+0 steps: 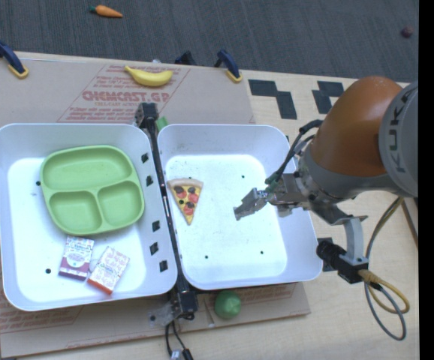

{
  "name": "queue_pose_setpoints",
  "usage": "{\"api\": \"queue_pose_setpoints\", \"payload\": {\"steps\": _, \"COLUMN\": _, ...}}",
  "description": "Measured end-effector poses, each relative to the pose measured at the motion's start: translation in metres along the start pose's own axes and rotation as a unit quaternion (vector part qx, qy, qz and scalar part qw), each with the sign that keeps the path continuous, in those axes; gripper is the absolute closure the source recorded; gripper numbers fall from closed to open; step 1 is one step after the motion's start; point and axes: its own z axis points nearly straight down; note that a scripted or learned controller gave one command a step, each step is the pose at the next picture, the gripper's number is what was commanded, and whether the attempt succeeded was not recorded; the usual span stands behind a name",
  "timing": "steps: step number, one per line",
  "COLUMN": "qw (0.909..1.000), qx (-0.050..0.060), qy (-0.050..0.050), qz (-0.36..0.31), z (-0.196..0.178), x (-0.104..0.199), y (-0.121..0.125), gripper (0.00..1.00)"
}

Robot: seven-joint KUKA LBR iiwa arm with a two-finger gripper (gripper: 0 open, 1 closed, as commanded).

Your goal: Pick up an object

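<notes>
- Looking down from the one camera view, two white bins sit side by side on a cardboard-covered bench: the left bin [7,223] and the right bin [277,137].
- The arm [363,137] reaches in from the right, its orange band above the wrist hanging over the right bin's right wall.
- The gripper [245,207] hovers over the right part of the right bin's floor; whether its pincer is spread or pressed together cannot be told from here, and nothing can be seen between its tips.
- A toy pizza slice [186,198] lies on the right bin's floor near the divider, well apart from the gripper.
- In the left bin a green divided plate [91,187] lies flat, and two small packets [94,263] lie just beside each other below it.
- A toy banana [149,74] rests on the cardboard beyond the bins.
- A green ball [228,304] sits just outside the right bin's near wall.
- A toy carrot [108,10] lies on the dark floor past the bench.
</notes>
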Motion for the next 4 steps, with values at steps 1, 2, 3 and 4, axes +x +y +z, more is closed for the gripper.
{"api": "queue_pose_setpoints", "payload": {"steps": 1, "qw": 1.0000, "qx": 0.002, "qy": 0.000, "qz": 0.000, "z": 0.126, "x": -0.082, "y": -0.002, "gripper": 0.00}}
{"api": "queue_pose_setpoints", "payload": {"steps": 2, "qw": 1.0000, "qx": 0.000, "qy": 0.000, "qz": -0.001, "z": 0.153, "x": -0.083, "y": 0.048, "gripper": 0.00}}
{"api": "queue_pose_setpoints", "payload": {"steps": 3, "qw": 1.0000, "qx": -0.001, "qy": 0.000, "qz": 0.000, "z": 0.152, "x": -0.083, "y": 0.140, "gripper": 0.00}}
{"api": "queue_pose_setpoints", "payload": {"steps": 4, "qw": 1.0000, "qx": -0.001, "qy": 0.001, "qz": 0.000, "z": 0.152, "x": -0.083, "y": 0.180, "gripper": 0.00}}
